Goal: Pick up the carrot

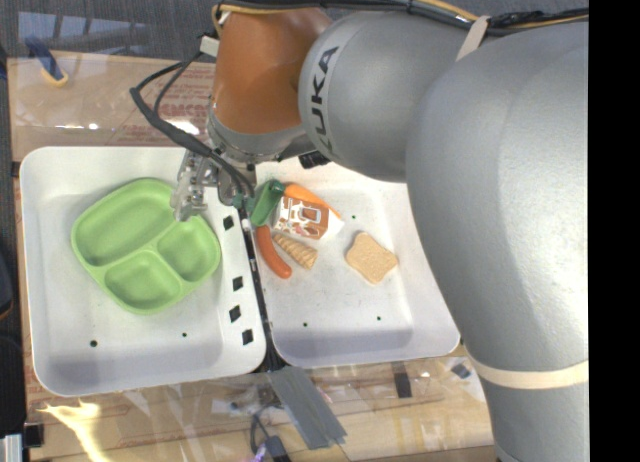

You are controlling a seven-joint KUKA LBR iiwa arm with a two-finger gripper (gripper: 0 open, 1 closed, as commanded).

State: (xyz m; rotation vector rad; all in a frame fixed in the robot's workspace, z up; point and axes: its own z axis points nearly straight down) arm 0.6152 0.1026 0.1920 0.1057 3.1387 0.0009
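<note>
The carrot (pixel 306 196) lies at the back left of the right bin (pixel 340 335), its orange body partly under a white and orange packet (pixel 300 220), its green top (pixel 265 201) pointing left. My gripper (pixel 208 197) hangs over the right side of the left bin (pixel 60 350), just above the far right rim of the green divided plate (pixel 145 245). It stands to the left of the carrot's green top, apart from it. The fingers (pixel 188 195) are open with nothing between them.
In the right bin a red sausage (pixel 273 253) lies near the dividing wall, a ridged wafer (pixel 298 251) beside it, and a slice of bread (pixel 371 258) further right. The big grey arm covers the view's upper right.
</note>
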